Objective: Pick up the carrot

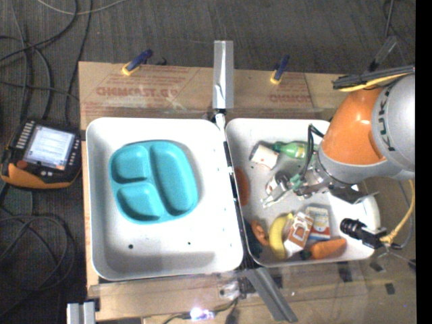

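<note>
Hovering mid right bin [283,123], gripper [277,190] sits well apart from the carrot [329,248], which lies against the near wall beside a carton [309,225], likely limiting approach; clench state: can't tell.

Orange carrot [329,248] flat near right bin [260,128] front wall

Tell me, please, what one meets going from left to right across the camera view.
handheld screen → blue divided tray → banana → carrot
</note>
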`<move>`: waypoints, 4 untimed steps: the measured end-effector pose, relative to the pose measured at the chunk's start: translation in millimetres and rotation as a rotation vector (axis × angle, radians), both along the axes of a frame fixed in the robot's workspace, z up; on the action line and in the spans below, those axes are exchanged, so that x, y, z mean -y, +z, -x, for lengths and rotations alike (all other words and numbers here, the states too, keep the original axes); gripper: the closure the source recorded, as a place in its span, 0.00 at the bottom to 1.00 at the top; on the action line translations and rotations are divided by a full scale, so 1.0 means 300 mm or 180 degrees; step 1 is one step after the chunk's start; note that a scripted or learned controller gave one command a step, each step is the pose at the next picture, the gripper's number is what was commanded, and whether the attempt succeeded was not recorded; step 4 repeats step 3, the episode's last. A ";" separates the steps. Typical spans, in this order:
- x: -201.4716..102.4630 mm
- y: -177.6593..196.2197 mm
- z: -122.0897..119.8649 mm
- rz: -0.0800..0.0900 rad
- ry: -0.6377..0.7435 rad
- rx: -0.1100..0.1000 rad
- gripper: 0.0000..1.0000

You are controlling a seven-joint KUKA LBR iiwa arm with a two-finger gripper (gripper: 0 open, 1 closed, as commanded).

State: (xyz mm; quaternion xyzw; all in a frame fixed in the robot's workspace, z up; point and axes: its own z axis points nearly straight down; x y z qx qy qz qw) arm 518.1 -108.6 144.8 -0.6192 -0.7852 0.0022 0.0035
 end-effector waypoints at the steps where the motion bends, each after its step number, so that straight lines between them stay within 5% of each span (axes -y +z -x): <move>1: 0.003 -0.189 -0.124 0.0011 0.1042 0.0044 0.00; 2: 0.001 -0.163 -0.131 0.0005 0.1038 0.0060 1.00; 3: -0.203 0.118 0.025 -0.0006 0.0968 0.0008 1.00; 4: -0.203 0.118 0.025 -0.0006 0.0968 0.0008 1.00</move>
